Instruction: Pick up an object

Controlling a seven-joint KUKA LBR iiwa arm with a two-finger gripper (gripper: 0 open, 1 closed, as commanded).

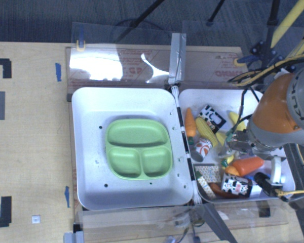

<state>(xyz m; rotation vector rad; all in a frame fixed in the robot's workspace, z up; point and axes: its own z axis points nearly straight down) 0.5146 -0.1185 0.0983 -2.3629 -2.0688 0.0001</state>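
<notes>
One gripper [236, 145] low in right bin [192, 96] w/ toys.

The arm [294, 100] is grey up top with a fat orange band [274, 108], then a grey metal wrist [261, 138]. Black cables [253, 92] loop beside it.

Two shallow white bins are seen side by side: the left bin [86, 135] and the right bin [213, 96]. One green divided plate [139, 148], with three compartments, is counted in the left bin. In the right bin, two orange carrots [190, 123] [247, 165] are counted, one yellow corn cob [206, 129], and two black-and-white patterned pieces [213, 116] [235, 187]. The remaining small items there are too jumbled to be counted.
</notes>
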